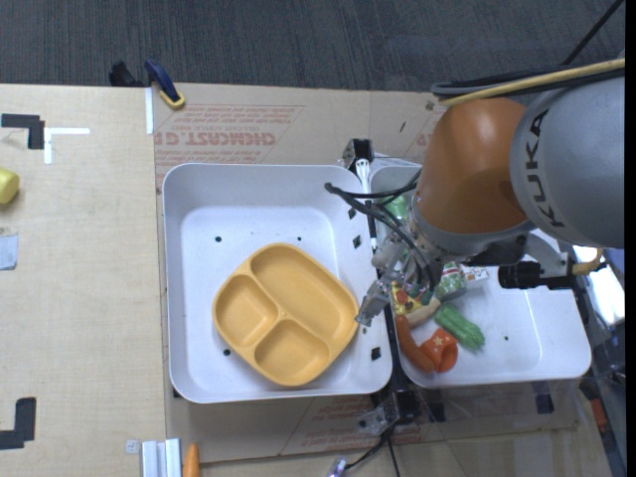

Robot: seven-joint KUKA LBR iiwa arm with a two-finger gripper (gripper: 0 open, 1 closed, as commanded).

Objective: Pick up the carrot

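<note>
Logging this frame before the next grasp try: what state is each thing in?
Yellow tray: lying flat in the left bin, compartments bare.
Carrot: lying in the right bin, not lifted.
Green vegetable: lying beside the carrot.
Gripper: low over the bins' shared wall.

Orange carrot (406, 344) slanted along right bin's (556, 361) left wall
</note>
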